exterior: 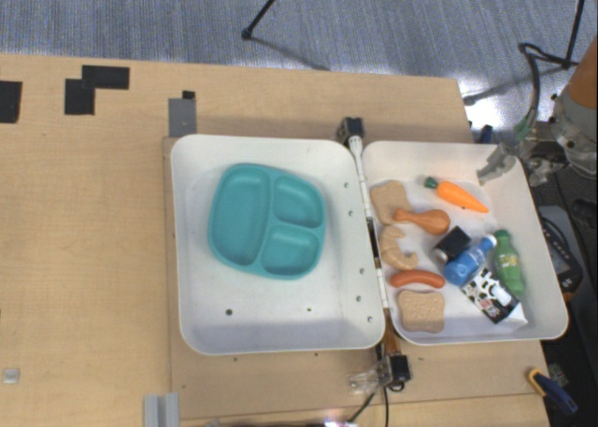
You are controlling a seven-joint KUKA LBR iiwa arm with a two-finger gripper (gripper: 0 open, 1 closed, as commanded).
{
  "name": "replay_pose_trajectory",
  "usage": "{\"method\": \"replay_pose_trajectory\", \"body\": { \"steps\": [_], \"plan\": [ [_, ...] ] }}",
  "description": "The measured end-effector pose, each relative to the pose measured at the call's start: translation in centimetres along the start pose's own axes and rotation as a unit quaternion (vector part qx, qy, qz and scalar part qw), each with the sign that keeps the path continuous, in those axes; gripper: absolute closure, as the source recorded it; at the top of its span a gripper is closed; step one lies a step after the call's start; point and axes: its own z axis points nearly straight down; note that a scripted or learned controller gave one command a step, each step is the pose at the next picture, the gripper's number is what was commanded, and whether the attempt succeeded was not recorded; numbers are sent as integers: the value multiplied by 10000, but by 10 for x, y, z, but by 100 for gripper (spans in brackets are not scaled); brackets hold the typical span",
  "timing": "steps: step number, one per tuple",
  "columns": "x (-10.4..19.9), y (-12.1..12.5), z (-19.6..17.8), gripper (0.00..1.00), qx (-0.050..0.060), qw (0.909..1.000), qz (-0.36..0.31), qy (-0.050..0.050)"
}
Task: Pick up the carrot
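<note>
The carrot (460, 195), orange with a green top at its left end, lies in the upper part of the right bin (547, 318), pointing down to the right. My gripper (496, 164) hangs at the bin's upper right rim, a little above and to the right of the carrot and apart from it. Behind it, the grey arm with its orange band (577, 107) comes in from the right edge. Nothing is seen in the gripper.
The right bin also holds a drumstick (422, 220), bread pieces (388, 197), a sausage (417, 278), a blue bottle (467, 262), a green bottle (507, 263), a black box (451, 243) and a patterned carton (491, 296). A teal divided plate (266, 220) lies in the left bin (280, 336).
</note>
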Motion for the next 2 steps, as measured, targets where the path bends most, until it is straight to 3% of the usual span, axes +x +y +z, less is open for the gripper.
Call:
{"method": "replay_pose_trajectory", "body": {
  "steps": [1, 2],
  "plan": [
    [14, 22, 126, 0, 33, 9993, -373, 21],
    [14, 27, 108, 100, -31, 9992, -407, -8]
  ]
}}
